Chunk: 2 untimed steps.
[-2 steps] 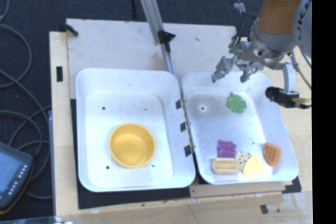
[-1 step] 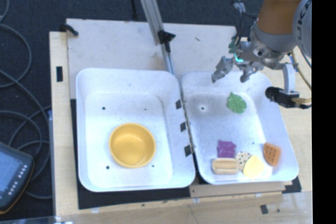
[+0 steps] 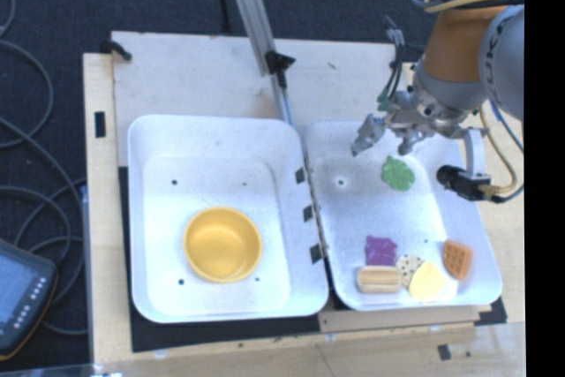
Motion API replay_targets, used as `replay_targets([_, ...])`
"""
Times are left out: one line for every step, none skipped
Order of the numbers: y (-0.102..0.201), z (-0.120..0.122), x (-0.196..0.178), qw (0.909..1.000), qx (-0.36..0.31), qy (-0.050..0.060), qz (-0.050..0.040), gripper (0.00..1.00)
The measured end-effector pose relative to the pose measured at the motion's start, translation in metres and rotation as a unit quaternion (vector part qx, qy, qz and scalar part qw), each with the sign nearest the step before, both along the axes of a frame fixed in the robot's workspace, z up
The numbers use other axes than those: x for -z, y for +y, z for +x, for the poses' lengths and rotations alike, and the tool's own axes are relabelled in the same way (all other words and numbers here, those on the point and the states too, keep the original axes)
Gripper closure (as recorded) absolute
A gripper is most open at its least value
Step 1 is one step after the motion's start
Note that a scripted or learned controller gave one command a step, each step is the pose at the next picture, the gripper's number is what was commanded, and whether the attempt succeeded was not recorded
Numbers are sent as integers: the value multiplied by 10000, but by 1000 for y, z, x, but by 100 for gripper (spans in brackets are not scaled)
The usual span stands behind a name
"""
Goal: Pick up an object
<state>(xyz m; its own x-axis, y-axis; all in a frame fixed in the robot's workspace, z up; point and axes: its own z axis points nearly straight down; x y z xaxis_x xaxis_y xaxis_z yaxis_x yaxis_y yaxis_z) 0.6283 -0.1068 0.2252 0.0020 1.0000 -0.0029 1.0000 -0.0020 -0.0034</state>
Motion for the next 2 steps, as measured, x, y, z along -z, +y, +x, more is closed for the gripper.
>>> replay_targets([5,-8,55,10000,2,5,4,0])
replay_targets([8,-7,117,10000,14,7,4,0])
